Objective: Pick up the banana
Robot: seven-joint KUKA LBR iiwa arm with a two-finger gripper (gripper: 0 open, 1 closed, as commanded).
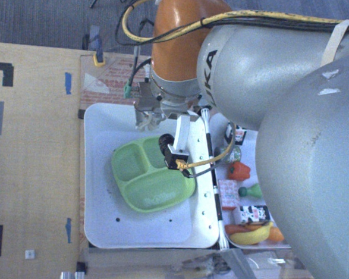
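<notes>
Banana (252, 234) lay in right bin (277, 247), near front edge, among toy foods. Gripper (144, 123) hung over left bin (100, 178) beside green plate (150, 182), well apart from banana; grip state undeterminable.

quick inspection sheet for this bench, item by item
surface: two white bins side by side; left bin holds a green tray, right bin is partly under the arm
job's things: banana lies in the right bin, near its front end, not gripped
clutter: small carton, red item, green item and orange item in the right bin
grippers: gripper over the left bin's far end, above the tray's edge; nothing seen held
cables: yellow-black cable along the arm; thin cable by the wrist
surroundings: wooden bench with blue tape
</notes>
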